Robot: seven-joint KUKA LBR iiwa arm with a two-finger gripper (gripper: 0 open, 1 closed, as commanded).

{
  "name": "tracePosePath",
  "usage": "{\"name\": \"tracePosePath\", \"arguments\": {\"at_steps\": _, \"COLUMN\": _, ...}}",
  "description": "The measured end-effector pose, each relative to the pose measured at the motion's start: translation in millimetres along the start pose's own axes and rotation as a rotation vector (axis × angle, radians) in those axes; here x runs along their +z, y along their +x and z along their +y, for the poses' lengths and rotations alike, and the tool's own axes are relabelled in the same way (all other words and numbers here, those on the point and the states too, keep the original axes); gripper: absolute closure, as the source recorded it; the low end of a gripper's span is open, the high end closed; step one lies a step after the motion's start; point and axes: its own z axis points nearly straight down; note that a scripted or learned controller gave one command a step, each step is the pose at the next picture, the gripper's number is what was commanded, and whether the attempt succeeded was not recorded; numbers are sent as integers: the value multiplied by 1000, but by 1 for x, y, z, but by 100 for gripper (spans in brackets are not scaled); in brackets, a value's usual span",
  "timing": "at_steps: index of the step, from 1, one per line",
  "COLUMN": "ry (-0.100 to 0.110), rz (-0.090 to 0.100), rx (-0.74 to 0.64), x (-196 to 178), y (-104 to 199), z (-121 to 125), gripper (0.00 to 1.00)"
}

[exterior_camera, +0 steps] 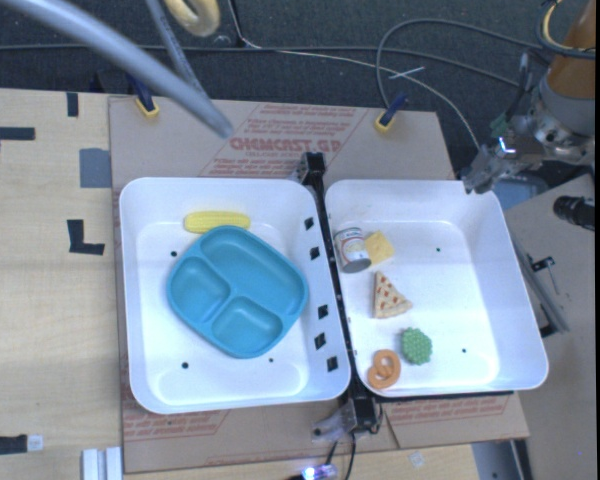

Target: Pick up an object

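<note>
- The arm point(560, 78) was at the top right of the view, past the far right corner of the right bin point(480, 218).
- Its gripper point(480, 176) hung low beside that corner, just outside the bin's rim.
- The gripper looked small and dark, and I could not tell how its jaws stood.
- Nothing could be seen in the gripper.
- Five little toys lay in the right bin, all on its left half.
- A small silver can point(351, 249) lay on its side near the wall between the bins.
- A yellow block like cheese point(379, 247) was touching the can on its right.
- A toy pizza slice point(388, 296) lay just below those two.
- A green bumpy toy like broccoli point(416, 345) sat lower down.
- An orange pretzel point(384, 368) lay just left of the green toy, near the bin's front edge.
- The left bin point(140, 268) held a blue tray point(237, 290) with three parts.
- A yellow corn cob point(217, 221) lay just behind the tray, touching its far edge.
- Both bins sat side by side on a brown cardboard sheet point(280, 138) on the bench.
</note>
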Motion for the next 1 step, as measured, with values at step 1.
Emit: {"name": "tracePosePath", "arguments": {"at_steps": 1, "ry": 6, "rz": 2, "rx": -2, "x": 8, "y": 42, "z": -11, "gripper": 100}}
